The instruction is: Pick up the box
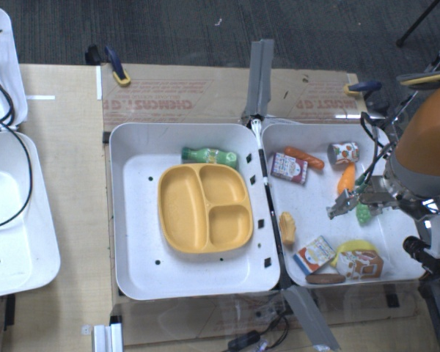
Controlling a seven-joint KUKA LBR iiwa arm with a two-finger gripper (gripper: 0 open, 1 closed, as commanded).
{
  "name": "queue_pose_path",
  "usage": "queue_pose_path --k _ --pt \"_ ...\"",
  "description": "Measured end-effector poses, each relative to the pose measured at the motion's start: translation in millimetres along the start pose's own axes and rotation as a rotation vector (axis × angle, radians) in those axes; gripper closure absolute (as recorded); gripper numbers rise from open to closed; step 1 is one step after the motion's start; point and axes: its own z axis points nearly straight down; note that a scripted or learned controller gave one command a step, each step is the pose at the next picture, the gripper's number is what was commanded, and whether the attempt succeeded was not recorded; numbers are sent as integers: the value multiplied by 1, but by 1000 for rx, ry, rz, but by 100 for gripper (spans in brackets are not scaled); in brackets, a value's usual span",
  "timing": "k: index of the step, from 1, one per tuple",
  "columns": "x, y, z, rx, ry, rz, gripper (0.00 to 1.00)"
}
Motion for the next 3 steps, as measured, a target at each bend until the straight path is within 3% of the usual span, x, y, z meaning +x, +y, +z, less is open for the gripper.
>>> queue_pose_path --k 1,2,3 --pt "36 -22 67 -9 0 -239 0" --pt "35 -22 59 -7 0 -235 100" --pt "35 -22 59 -7 0 -236 0"
